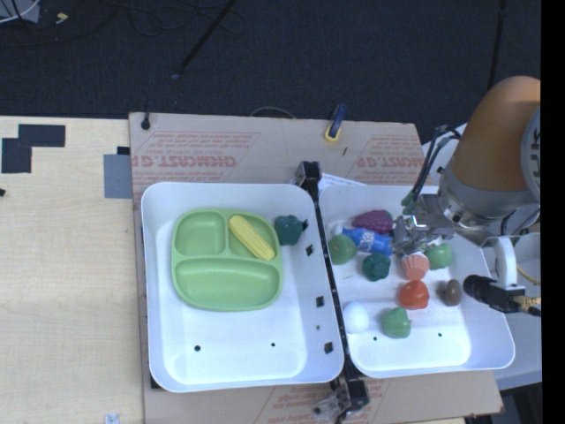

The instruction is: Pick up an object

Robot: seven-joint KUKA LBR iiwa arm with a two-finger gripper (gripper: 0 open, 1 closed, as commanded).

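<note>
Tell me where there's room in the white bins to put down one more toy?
Left bin: a wide bare strip between the green plate and the near rim. Right bin: a smaller bare patch along the near rim, below the green toy. It is crowded in the right bin's middle, around the end effector and the red toy.

The gripper (412, 237) hangs low in the right bin (494, 347) among small toys, just above a peach one (415, 265). The left bin (229, 360) holds a green plate (225, 281) bearing corn (252, 237).
</note>
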